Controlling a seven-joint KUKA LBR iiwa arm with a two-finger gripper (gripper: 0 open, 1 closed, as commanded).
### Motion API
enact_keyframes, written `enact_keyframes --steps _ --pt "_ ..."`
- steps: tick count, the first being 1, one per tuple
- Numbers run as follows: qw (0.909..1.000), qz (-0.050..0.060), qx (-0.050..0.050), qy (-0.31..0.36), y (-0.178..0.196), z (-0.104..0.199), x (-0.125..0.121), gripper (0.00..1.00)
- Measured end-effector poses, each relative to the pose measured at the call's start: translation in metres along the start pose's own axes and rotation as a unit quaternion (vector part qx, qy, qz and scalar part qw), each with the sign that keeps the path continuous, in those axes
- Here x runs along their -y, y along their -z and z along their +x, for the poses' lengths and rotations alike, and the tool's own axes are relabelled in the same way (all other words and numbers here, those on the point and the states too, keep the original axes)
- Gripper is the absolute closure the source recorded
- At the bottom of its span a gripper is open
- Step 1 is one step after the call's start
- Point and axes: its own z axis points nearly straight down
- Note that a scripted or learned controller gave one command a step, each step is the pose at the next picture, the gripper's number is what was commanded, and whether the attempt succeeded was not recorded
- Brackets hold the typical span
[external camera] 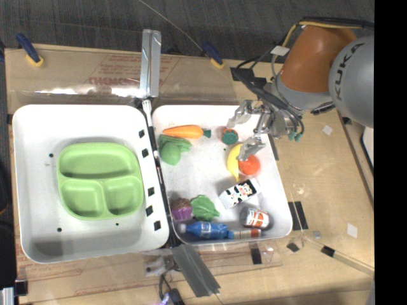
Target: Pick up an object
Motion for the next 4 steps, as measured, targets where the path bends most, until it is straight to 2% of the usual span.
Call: enact_keyframes --steps 1,2,3,4 --pt "1.0000 -0.001 -0.002 -0.005 -0.092 0.030 0.006 0.00" --pt "0.9997 -0.001 0.000 -0.023 -0.100 0.028 -0.020 0.00" --pt "0.9997 -0.001 0.002 -0.022 -0.100 0.093 0.007 0.00" --pt "1.0000 -0.002 0.000 -0.006 -0.101 0.077 -0.062 0.00"
